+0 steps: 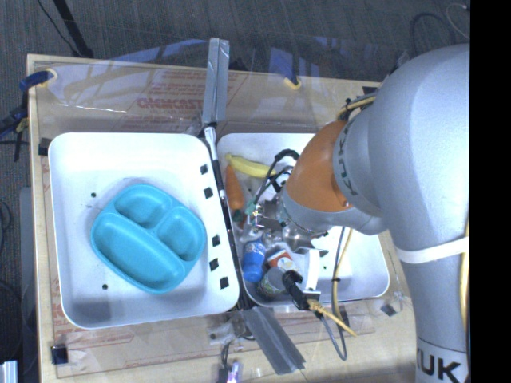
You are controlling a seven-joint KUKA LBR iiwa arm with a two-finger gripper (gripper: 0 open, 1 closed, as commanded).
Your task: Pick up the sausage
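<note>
I am looking down at a wooden bench point(120, 78) with a pale top. A clear plastic sheet point(152, 74) with red writing lies flat on the far part of it. Two white bins sit on the bench, side by side and touching. The left bin point(68, 214) is big and has a blue plate point(148, 235) with three parts in it. The right bin point(369, 266) is partly hidden by the arm. A grey metal bar point(215, 82) runs along the line where the two bins meet, and it sticks out past them at the far end. Around the bench I see dark carpet floor point(239, 6).
</note>
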